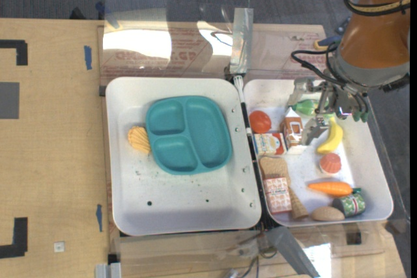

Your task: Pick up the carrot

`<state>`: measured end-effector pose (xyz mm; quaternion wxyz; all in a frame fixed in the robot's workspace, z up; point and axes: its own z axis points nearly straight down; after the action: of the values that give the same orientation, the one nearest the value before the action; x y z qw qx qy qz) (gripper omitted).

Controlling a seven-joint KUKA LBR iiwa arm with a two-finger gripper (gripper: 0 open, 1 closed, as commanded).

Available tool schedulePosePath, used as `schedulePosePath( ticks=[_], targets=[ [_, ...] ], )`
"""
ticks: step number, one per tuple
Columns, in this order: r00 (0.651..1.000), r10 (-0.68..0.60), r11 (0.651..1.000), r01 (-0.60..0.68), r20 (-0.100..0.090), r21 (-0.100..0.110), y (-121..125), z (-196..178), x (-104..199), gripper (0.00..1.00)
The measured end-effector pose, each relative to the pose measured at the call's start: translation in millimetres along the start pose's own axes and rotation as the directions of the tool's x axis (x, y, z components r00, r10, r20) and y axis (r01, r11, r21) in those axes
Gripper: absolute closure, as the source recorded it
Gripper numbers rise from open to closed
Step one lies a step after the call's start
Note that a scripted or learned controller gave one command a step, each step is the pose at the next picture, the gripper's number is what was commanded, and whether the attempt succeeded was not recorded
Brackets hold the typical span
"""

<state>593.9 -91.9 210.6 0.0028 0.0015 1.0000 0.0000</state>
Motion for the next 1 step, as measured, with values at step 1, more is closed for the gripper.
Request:
schedulePosePath(
  ticks=[1],
  targets=[
    [0.989,-0.147,0.989,0.147,-0.005,-0.002,5.4,25.5,92.9,0.0]
  ],
)
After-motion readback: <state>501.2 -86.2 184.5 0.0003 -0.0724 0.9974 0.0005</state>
